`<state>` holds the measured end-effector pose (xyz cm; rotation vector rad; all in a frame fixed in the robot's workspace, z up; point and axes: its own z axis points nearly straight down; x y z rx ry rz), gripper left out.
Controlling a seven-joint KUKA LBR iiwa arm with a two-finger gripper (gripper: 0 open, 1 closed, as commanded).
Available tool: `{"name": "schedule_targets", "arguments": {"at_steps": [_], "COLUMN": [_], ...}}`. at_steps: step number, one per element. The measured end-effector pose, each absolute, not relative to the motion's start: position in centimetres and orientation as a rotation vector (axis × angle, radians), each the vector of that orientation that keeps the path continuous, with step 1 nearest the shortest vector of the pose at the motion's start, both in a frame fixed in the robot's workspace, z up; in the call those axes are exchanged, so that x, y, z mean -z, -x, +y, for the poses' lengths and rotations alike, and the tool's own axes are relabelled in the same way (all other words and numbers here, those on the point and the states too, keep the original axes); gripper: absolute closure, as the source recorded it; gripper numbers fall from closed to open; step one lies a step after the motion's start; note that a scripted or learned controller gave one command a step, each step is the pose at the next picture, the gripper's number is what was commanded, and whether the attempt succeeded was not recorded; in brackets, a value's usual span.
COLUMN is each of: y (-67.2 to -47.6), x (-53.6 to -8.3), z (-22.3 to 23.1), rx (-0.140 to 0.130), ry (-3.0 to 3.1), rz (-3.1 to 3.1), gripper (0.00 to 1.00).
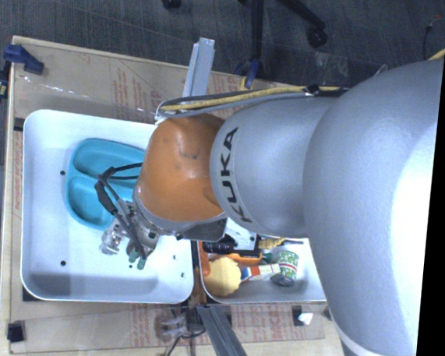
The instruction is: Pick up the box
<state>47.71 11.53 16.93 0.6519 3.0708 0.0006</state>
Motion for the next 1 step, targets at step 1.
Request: {"name": "schedule_targets", "arguments": {"at_steps": [1], "y": [-47.71], "x": [-16.93], "z": [11.51], "rx": [0.0], "ry": [-0.652], "rz": [3.071], "gripper": [0.0]}}
